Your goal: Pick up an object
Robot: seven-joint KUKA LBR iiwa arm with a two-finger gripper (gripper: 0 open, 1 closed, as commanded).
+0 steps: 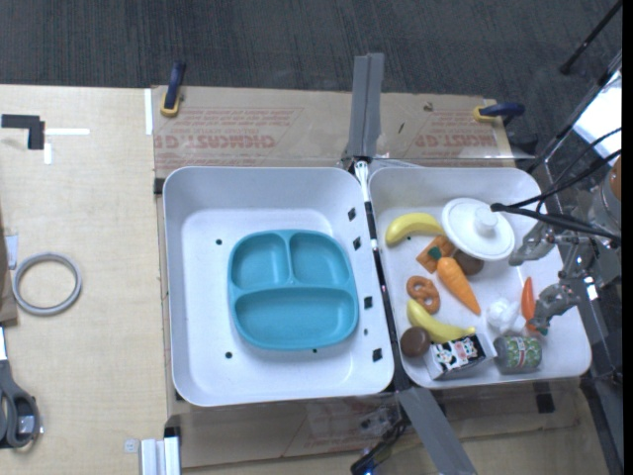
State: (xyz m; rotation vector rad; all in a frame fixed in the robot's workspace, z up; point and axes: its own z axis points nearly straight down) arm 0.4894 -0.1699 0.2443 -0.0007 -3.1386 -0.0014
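Right bin [396,191] — red chili [528,298] (upright) lies just beside claw [550,270].

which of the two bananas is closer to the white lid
The upper banana: its tip almost meets the white lid. The lower banana lies beyond the pretzel.

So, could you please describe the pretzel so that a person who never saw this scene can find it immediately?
Start at the right bin, the one crowded with toy food. Near its left side, two bananas lie one above the other, the upper and the lower. The pretzel sits between them, left of the carrot: small, brown and twisted into loops with holes, unlike anything beside it.
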